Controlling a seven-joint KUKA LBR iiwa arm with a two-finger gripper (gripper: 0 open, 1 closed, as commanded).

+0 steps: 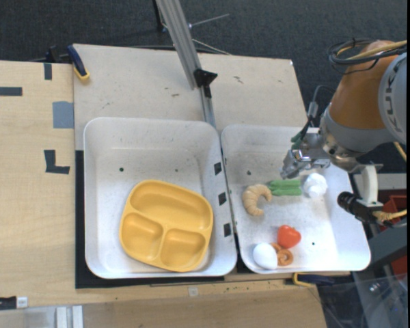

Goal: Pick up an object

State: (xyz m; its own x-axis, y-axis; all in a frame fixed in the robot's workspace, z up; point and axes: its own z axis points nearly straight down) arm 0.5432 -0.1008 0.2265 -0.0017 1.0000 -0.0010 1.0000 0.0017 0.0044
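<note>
My gripper (295, 166) hangs low over the right bin (260, 142), right above the green oblong piece (283, 187) and a small white round object (315, 184). The two fingers point down and look slightly apart, with nothing between them. Left of the green piece lies a tan croissant-shaped toy (255, 198). Toward the bin's front sit a red piece (288, 236), a white egg-like ball (264, 255) and a small orange curl (283, 255).
The left bin (109, 142) holds a yellow divided tray (167, 225). A metal pole (181, 33) slants from the top down to the bins' divider. The arm's grey and orange body (365, 108) covers the right bin's far right corner.
</note>
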